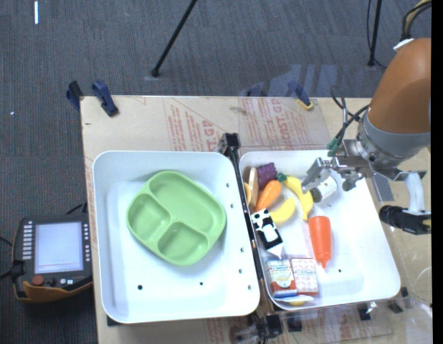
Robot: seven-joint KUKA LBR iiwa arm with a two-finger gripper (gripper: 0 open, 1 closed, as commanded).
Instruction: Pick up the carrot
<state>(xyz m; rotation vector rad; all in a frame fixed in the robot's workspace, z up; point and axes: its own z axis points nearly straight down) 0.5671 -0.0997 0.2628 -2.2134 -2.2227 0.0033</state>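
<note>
The carrot is orange with a green leafy top and lies tilted in the upper left of the right bin, between a purple-brown piece and two yellow bananas. My gripper hovers over the upper middle of that bin, to the right of the carrot and beyond the bananas. Its fingers stand apart, with no carrot between them. A small white and black object shows just below the gap; I cannot tell whether it is touched.
The right bin also holds an orange-red elongated item, a black and white carton and two small red and white boxes. A green divided plate sits in the left bin. A pendant lies left of the bench.
</note>
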